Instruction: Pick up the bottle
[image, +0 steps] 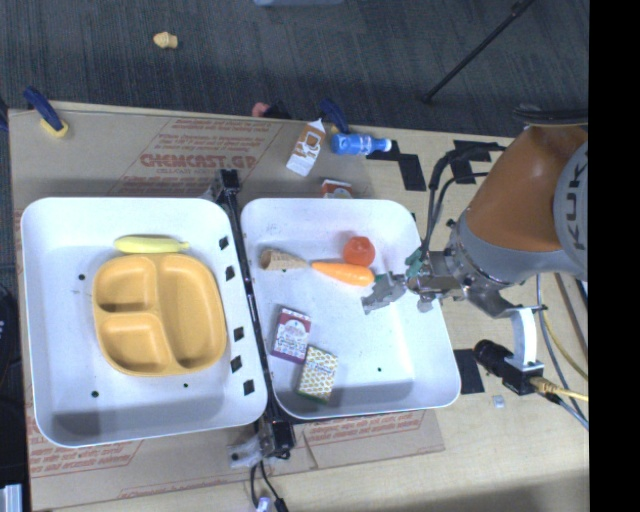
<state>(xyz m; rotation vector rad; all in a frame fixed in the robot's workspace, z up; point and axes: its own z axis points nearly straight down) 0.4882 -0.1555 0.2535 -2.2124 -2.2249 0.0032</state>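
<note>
Meanwhile the bottle (354, 145) lies outside the bins, well apart from the end effector (381, 293), whose opening is unclear.

Bins (60, 400) white. Tray (158, 312) yellow-orange; banana (151, 243) yellow. Carrot (343, 272) orange; tomato (360, 249) red. Box (292, 335) maroon with white panel; packet (318, 373) green-and-tan check. Bottle (358, 145) blue. Surface (200, 150) tan cardboard, red print. Arm (525, 205) orange, claw (383, 293) grey.
</note>
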